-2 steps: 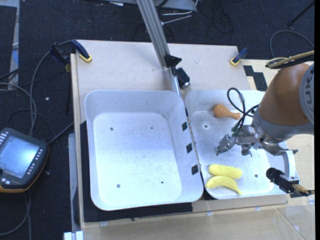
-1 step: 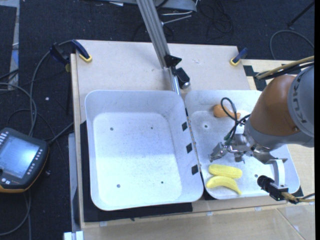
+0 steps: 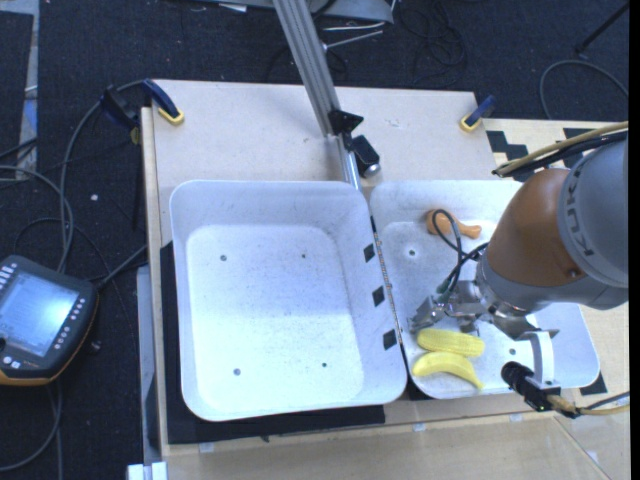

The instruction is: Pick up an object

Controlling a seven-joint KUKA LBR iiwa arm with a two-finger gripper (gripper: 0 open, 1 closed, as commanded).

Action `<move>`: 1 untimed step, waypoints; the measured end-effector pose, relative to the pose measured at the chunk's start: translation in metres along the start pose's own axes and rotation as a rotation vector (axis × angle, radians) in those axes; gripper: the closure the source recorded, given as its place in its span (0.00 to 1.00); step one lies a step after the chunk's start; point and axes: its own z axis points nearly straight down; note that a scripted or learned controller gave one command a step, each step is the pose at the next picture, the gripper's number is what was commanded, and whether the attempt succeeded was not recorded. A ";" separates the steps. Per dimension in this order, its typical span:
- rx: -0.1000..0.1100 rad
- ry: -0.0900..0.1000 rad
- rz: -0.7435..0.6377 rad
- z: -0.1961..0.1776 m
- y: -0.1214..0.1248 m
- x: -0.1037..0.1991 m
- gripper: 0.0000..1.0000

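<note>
A handheld control pendant (image 3: 35, 318) lay on the dark floor at the far left, its cables trailing toward the bench (image 3: 250, 128). On the bench, the left bin (image 3: 200, 218) sat touching the right bin (image 3: 400, 238) along their shared edge. A slanted aluminium pole (image 3: 310, 58) came down from the far side and met the bench just behind that shared edge. Two yellow clamps (image 3: 170, 116) gripped the far corners of the bench.

In the right bin, an orange object (image 3: 445, 224) lay near the far wall, apart from everything else. Toward the near wall, two yellow bananas (image 3: 450, 353) lay side by side, touching. The gripper (image 3: 440, 311) hung just above the farther banana, at its left end. Whether its jaws were wide or narrow could not be told, and no object showed between them. The grey arm (image 3: 560, 238) covered the bin's right part.
</note>
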 end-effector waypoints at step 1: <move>-0.004 0.000 0.000 -0.012 0.001 0.000 1.00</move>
